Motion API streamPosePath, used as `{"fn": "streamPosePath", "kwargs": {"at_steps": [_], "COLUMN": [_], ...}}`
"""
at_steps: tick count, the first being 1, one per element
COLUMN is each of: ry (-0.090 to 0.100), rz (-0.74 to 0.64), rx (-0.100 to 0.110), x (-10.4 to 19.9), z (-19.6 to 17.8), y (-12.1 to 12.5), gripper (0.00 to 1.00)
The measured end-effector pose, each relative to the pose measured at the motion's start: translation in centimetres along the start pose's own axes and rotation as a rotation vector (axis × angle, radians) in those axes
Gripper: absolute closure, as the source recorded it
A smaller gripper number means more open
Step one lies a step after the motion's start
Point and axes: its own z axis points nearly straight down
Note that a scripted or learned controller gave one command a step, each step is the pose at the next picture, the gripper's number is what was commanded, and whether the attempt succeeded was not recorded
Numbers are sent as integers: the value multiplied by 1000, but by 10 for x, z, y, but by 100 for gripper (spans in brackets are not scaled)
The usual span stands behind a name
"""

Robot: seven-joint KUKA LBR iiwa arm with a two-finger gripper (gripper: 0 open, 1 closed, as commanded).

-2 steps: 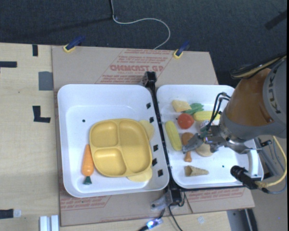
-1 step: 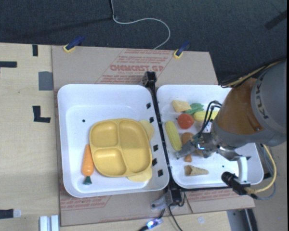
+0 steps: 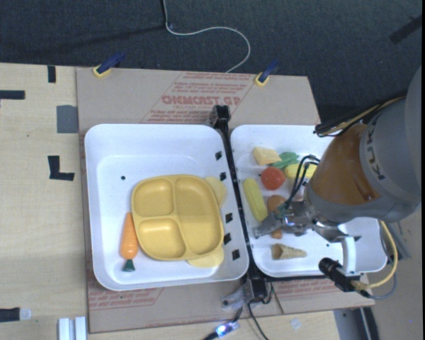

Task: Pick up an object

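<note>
Far to the left of the gripper, in the left bin (image 3: 99, 190), an orange toy carrot (image 3: 128, 238) lay along the left edge of a yellow divided tray (image 3: 177, 214). A pale yellow piece (image 3: 205, 259) poked out from under the tray's lower right corner, and another pale piece (image 3: 218, 186) showed at its upper right. Black clips ran down the wall shared with the right bin (image 3: 372, 261).

Just left of the gripper (image 3: 278, 222), a yellow corn cob (image 3: 254, 198) lay lengthwise near that dividing wall. Directly at the gripper's upper side sat a small orange-brown piece (image 3: 277, 202), touching or nearly touching the metal. Above that was a red tomato (image 3: 273, 178), with a pale yellow chunk (image 3: 265, 156) and a green item (image 3: 289, 157) beyond it. Below the gripper, just apart from it, a tan wedge (image 3: 288, 251) rested on the bin floor.

The gripper hung low over the right bin among these toys. Whether its jaws stood wide or narrow could not be told, and nothing was plainly seen between them. The grey arm (image 3: 389, 168) with its orange band (image 3: 343, 172) filled the space to the right.
</note>
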Motion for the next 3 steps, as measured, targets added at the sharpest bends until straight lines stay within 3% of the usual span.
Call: {"fn": "streamPosePath", "kwargs": {"at_steps": [1, 3], "ry": [-1, 0], "rz": [1, 0], "rx": [-3, -5], "x": [-1, 4], "z": [-12, -96], "y": [0, 2], "gripper": [100, 100]}}
